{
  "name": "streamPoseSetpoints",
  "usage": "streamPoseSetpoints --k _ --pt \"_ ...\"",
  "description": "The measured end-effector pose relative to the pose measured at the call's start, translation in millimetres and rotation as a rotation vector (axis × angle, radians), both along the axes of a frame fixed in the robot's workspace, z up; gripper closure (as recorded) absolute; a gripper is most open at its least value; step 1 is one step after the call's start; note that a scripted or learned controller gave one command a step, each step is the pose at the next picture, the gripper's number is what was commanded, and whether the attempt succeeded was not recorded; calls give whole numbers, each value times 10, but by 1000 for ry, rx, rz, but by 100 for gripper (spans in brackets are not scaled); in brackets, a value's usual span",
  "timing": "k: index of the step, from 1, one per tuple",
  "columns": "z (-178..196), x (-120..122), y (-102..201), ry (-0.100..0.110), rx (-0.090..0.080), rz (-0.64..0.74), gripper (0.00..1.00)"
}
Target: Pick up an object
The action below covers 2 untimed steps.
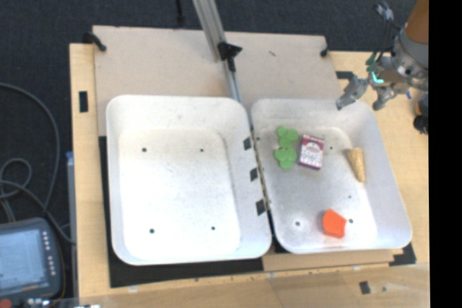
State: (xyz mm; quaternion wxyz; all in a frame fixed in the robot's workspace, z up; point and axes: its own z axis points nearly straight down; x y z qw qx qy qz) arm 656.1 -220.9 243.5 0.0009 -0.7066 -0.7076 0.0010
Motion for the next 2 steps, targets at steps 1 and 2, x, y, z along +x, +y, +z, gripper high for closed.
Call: streamPoseSetpoints --k 1,2 --pt "33 7 -3 -4 -3 3 0" --pt "-594 29 -3 1 -1 5 0"
